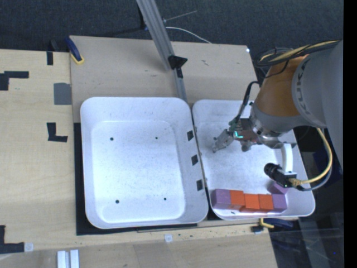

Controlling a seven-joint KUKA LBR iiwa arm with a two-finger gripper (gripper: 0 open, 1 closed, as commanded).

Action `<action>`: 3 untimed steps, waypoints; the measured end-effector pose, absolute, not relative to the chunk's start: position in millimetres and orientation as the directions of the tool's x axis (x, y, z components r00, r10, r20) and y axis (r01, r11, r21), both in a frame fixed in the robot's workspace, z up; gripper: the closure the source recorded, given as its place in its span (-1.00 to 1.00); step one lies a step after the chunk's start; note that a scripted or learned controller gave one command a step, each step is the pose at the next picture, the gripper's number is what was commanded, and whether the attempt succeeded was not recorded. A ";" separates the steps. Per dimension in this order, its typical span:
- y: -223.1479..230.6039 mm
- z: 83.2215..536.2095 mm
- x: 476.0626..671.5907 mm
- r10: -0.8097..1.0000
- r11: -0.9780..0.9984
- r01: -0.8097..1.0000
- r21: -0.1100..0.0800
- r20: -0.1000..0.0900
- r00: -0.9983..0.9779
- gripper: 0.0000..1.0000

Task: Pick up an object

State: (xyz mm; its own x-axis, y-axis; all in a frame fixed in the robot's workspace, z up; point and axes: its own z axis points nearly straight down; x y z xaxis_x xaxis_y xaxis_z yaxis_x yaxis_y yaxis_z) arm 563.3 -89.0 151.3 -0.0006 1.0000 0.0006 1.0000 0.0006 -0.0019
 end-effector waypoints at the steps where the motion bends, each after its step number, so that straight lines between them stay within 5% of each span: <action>1: -88.9 151.3 563.3 1.000 0.001 1.000 -0.002 0.001 -0.001 -1.00; 2: -140.7 201.4 577.7 1.000 -0.002 1.000 0.004 -0.003 0.002 -1.00; 3: -151.6 92.7 584.4 1.000 0.000 1.000 -0.009 0.000 0.000 -1.00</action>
